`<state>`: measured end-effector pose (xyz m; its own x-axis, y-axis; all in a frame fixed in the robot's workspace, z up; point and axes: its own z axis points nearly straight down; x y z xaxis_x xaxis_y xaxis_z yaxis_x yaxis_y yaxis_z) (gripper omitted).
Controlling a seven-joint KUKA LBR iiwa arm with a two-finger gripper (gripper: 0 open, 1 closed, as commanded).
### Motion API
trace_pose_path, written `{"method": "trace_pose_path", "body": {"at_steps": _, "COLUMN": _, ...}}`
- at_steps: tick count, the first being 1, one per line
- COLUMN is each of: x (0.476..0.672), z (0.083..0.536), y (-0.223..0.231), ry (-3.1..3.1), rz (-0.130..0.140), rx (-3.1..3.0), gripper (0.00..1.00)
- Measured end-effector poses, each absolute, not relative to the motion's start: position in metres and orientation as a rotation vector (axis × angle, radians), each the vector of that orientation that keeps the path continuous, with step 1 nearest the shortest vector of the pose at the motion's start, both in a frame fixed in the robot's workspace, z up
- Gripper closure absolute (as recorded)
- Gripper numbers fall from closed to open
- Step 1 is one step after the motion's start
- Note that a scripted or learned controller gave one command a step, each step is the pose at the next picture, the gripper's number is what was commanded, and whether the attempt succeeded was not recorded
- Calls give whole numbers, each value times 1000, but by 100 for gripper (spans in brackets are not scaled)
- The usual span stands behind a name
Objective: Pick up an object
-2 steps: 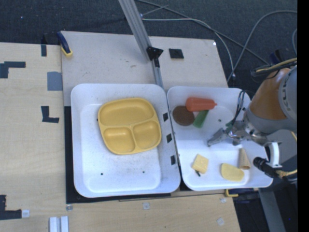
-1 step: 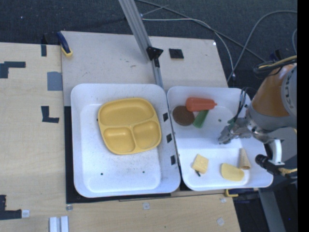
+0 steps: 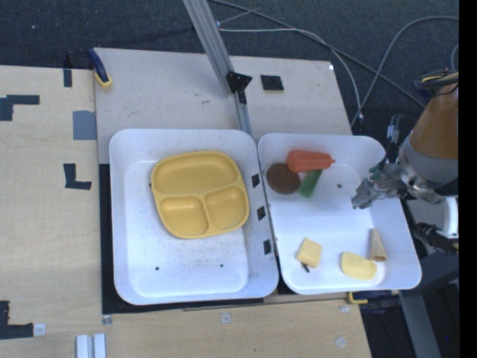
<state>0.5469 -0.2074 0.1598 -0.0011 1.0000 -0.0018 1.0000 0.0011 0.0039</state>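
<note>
Apparently, the gripper [image 3: 363, 198] is being held low at the right bin's [image 3: 337, 282] right side, with nothing seen between it. Candidates are lying apart, presumably for separate grasping: carrot [image 3: 308, 160], brown disc [image 3: 282, 178], cracker [image 3: 309, 252], cone [image 3: 377, 244].

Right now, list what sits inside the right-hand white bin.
The right bin holds a carrot, a brown disc, a green piece, two yellow pieces and a cone. The hand covers a small patch.

Yellow divided plate [image 3: 200, 194] in left bin [image 3: 127, 230].
</note>
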Motion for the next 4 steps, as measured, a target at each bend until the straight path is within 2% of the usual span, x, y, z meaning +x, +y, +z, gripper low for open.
{"method": "trace_pose_path", "body": {"at_steps": 2, "x": 563, "z": 272, "y": -205, "ry": 2220, "rz": 4, "rx": 2215, "gripper": 100}}
{"method": "trace_pose_path", "body": {"at_steps": 3, "x": 563, "z": 275, "y": -205, "ry": 2223, "rz": -1, "rx": 2220, "gripper": 100}}
{"method": "trace_pose_path", "body": {"at_steps": 4, "x": 573, "z": 276, "y": -155, "ry": 2228, "rz": 0, "rx": 2216, "gripper": 100}}
